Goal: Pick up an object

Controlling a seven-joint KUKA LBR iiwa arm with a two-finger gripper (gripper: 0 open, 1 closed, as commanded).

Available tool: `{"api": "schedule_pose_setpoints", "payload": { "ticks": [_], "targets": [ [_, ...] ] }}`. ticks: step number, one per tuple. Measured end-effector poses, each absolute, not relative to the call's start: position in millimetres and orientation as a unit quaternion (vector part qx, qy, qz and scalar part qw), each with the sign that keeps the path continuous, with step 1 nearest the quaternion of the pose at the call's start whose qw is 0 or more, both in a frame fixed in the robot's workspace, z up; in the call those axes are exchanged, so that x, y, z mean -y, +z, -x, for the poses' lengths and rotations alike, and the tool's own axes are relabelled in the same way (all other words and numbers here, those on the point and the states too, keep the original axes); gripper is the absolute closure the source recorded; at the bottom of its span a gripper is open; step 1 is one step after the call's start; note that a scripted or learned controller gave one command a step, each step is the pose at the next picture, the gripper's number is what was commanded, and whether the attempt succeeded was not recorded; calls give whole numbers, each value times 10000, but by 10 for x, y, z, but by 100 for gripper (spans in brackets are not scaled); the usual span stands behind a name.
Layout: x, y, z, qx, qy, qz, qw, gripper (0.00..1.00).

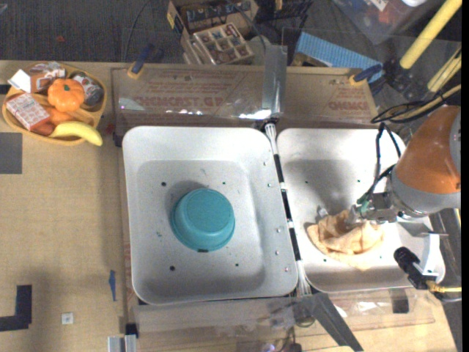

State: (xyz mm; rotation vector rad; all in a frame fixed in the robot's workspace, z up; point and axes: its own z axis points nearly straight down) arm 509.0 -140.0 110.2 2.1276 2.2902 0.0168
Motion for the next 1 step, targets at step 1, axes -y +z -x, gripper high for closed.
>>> {"api": "schedule_pose_setpoints", "payload": {
  "ticks": [1],
  "targets": [
    [539,1845,-5480,-8039,1,-5948,11,100]
  ]
}}
